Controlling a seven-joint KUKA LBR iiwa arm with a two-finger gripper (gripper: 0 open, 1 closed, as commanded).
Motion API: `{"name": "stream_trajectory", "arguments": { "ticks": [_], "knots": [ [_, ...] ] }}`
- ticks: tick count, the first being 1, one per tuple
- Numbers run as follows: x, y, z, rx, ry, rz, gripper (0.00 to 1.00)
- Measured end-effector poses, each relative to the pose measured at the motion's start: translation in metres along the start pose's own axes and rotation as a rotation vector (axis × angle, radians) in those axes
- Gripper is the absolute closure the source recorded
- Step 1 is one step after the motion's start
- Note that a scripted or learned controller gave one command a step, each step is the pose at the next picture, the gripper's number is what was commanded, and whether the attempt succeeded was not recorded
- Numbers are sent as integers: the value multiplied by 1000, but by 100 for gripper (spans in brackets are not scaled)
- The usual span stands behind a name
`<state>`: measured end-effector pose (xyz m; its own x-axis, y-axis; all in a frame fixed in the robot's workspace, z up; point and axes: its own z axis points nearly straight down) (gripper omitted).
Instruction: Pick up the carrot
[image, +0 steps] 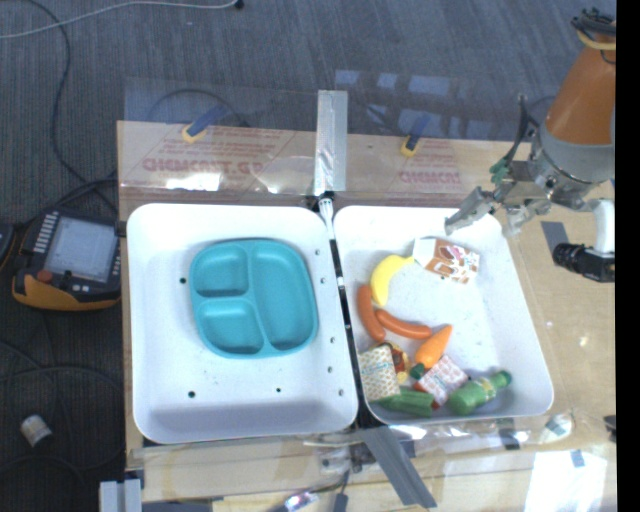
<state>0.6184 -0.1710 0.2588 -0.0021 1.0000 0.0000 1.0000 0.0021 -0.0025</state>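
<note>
One carrot (434, 346) lies among the toy foods in the right of two white bins (520, 330), one teal plate (252, 297) in the left bin (150, 330), while the gripper (490, 205) hangs above the right bin's far corner, fingers spread wide around nothing.

A turquoise divided plate (252, 297) lies in the left bin (150, 400). In the right bin (520, 330) lie a yellow banana (385, 275), a sausage (402, 324) and a small snack packet (452, 261).

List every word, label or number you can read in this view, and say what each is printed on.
Nothing reads for certain.
Red mirrored lettering on the clear sheet behind the bins: too blurred to read.
Print on the small packet in the right bin: too small.
Print on the patterned box: too small.
Screen of the handheld pendant: illegible.
</note>
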Motion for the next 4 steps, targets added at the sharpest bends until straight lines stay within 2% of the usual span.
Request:
{"name": "stream_trajectory", "arguments": {
  "ticks": [1,2,3,4],
  "knots": [
    [-1,-61,149,1,1,-26,0],
    [24,-132,115,0,1,-418,0],
    [1,-99,169,-9,-3,-517,0],
    [2,-97,157,-18,-3,-516,100]
  ]
}}
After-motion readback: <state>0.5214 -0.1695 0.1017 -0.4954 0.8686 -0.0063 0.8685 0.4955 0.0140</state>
